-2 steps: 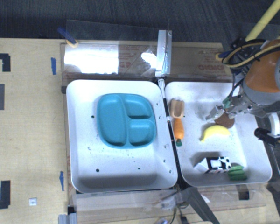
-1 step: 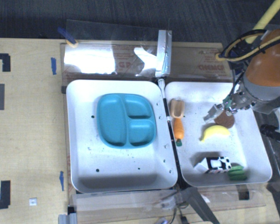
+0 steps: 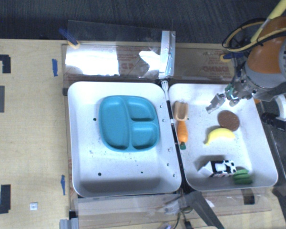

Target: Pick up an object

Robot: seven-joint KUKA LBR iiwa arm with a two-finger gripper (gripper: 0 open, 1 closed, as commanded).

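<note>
My gripper (image 3: 218, 100) hangs over the upper part of the right bin (image 3: 264, 142), just up and left of a brown round cookie (image 3: 228, 120). Its fingers look spread, with nothing between them. Below the cookie lies a yellow banana (image 3: 219, 135). Along the right bin's left wall sit a tan bread piece (image 3: 180, 110) and an orange carrot (image 3: 182, 133). Near the bin's front lie a black-and-white toy cow (image 3: 222, 167) and a green piece (image 3: 241, 176).
The left bin (image 3: 86, 166) holds a blue divided plate (image 3: 129, 122). A clear plastic panel (image 3: 119, 56) stands behind the bins. Yellow and black cables (image 3: 243, 35) loop above the wrist at the upper right.
</note>
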